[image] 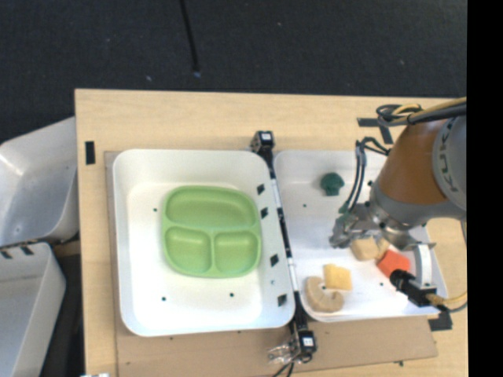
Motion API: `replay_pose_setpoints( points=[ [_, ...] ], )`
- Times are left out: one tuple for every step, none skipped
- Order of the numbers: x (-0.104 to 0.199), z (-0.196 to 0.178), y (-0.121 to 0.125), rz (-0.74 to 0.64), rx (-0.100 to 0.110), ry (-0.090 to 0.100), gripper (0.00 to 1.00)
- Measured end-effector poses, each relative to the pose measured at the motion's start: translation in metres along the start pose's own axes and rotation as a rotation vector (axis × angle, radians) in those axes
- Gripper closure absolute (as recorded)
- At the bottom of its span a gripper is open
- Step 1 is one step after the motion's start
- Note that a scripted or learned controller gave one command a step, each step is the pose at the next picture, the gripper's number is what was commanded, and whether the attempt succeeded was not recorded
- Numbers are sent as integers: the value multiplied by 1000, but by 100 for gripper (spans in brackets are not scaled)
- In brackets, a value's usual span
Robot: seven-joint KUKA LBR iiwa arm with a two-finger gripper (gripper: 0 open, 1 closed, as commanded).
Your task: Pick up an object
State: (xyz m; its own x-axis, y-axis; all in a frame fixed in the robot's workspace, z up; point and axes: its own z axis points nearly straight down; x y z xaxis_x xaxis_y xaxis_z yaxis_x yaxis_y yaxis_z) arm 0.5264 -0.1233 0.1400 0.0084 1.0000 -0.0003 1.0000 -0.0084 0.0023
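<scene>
- The wooden surface (94, 116) is seen carrying two shallow white bins side by side, their inner walls meeting along a line of black clips.
- The left bin (130, 305) is occupied in the middle by a green divided tray (211, 230); bare white floor is left all around it.
- The right bin (302, 179) is crowded in its lower half; open floor is left along its upper and left parts, near a small dark green object (332, 182).
- The grey arm (416, 171), with its orange band, is reached in from the right, and the hand (351, 238) is set low over the bin's middle.
- Whether the hand's fingers are apart or together cannot be told.
- A tan rounded object (365, 249) is seen just beside the hand, touching an orange-red object (390, 260).
- A yellow block (338, 276) and a beige curved piece (322, 295) are found near the bin's lower edge, close together.
</scene>
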Motion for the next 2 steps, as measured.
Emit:
replay_pose_setpoints(
  points=[
    [-3,-45,7,-10,-4,-2,100],
    [-7,-109,9,-11,-6,-2,100]
  ],
)
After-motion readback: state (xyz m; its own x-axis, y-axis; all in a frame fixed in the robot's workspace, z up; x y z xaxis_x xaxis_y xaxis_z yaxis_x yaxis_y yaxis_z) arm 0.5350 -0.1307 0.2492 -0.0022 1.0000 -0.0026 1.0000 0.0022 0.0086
